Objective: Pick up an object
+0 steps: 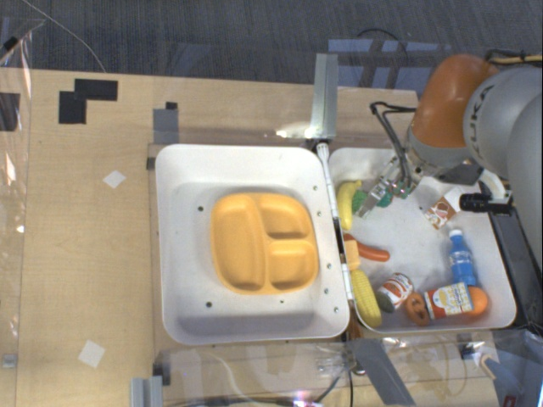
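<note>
End effector point(375, 195) above cluttered right bin point(399, 161)

A dark grey carpet point(212, 15) is being seen beyond the pale wooden bench point(76, 253), on which black tape patches point(85, 98) are being shown.

this looks like a robotics lab or test cell, not a home or shop: a pale wooden bench point(76, 253) stands on dark grey office carpet point(212, 15), with black marker shapes point(85, 100) stuck to its top. two white bins point(170, 312) are fixed between metal brackets point(326, 91), loose cables run along the front edge, and a clear plastic screen point(15, 202) stands at the bench's left end.
</note>
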You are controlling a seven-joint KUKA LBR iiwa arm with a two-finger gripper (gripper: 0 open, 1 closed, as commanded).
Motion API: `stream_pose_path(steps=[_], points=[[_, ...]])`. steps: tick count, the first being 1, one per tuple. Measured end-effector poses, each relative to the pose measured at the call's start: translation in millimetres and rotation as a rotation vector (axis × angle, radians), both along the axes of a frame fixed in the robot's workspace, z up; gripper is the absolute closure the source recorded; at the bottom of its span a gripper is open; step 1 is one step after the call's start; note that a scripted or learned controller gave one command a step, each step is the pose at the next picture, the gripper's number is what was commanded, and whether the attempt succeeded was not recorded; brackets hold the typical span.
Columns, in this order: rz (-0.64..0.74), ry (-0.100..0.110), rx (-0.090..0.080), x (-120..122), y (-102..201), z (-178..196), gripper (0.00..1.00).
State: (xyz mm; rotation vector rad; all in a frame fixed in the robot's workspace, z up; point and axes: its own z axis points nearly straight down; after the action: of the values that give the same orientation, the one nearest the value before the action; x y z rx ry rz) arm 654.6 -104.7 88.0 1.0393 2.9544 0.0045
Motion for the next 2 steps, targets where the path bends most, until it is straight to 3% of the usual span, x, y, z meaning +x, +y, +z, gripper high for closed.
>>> stream_pose_path(steps=[1, 2], points=[[0.007, -0.016, -0.001, 5, 2, 18, 1.0], [0.004, -0.008, 0.001, -27, 43, 104, 1.0]])
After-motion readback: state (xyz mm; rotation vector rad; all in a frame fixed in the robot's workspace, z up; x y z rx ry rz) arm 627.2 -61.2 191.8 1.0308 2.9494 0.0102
